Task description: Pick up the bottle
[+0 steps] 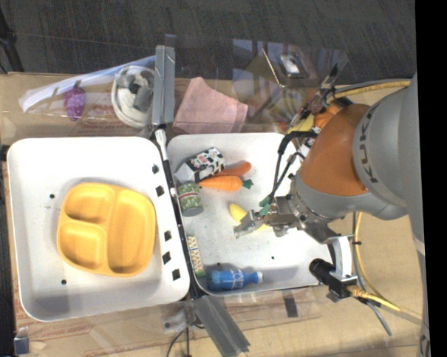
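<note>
My gripper (244,226) hangs over the middle of the right bin (283,271), its fingers close together with nothing between them, next to a yellow piece (237,210) whose kind I cannot make out. The blue bottle (232,278) lies on its side along the bin's near wall, label unreadable. Further off lie a carrot (222,184), a green can (189,198) and a black-and-white carton (206,161). My grey arm (370,160) shows the letters "KU". The left bin (36,293) holds a yellow divided tray (107,228).

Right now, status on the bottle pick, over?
Gripper low over right bin, beside yellow piece, holding nothing visible. Bottle lying flat along near wall, untouched. Path to it clear.
</note>
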Controlling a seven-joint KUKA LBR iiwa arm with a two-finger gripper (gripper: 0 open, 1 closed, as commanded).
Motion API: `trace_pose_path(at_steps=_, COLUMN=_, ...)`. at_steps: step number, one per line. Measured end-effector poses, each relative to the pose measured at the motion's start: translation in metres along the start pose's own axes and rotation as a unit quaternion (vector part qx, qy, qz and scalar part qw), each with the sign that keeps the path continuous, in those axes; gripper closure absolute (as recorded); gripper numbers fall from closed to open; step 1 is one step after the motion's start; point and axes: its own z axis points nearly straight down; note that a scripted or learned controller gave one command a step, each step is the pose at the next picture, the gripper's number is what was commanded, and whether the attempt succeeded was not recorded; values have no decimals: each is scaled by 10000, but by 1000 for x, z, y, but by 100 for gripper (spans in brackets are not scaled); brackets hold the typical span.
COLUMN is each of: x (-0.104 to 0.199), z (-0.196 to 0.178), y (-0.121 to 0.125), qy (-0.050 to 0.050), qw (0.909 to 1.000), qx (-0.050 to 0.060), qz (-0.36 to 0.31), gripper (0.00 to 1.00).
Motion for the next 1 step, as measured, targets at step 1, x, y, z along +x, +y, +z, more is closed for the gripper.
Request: trace_pose_path(at_steps=1, x=29, z=100, y=0, qy=6, qw=9970, qx=8, qz=768, gripper=0)
